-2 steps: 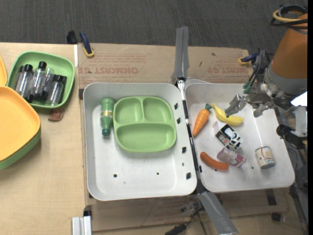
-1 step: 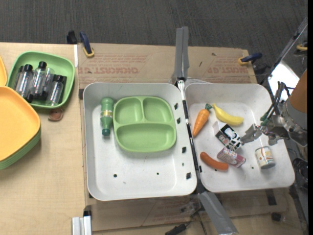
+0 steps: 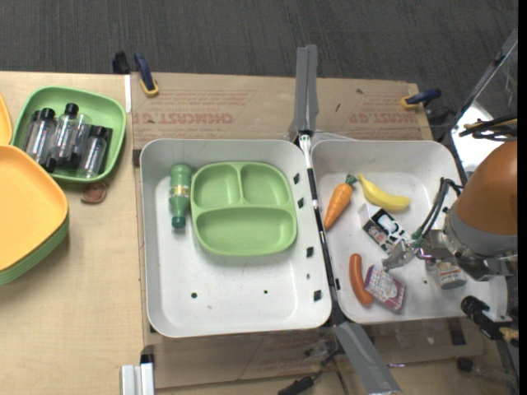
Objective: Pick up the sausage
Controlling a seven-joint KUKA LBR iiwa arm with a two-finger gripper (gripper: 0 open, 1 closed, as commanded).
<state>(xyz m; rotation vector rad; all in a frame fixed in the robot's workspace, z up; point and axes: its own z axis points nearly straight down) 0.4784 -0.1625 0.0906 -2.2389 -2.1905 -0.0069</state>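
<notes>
The sausage (image 3: pixel 357 279) is a short, reddish-orange link lying flat in the right-hand bin (image 3: pixel 412 156), near its front-left corner, running roughly front to back, its lower end slightly curved.

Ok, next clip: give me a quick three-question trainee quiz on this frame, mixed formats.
1. True or false: the sausage lies in the same bin as the green divided plate.
2. Multiple choice: what lies right beside the sausage, on the arm's side? A) the banana B) the pink packet C) the carrot
3. Fill in: the green bottle lies in the left bin, along the plate's ____ edge.

Key
1. False: the sausage is in the right bin, near its left wall.
2. B
3. left

The gripper hovers just right of the sausage, above the packet.
</notes>
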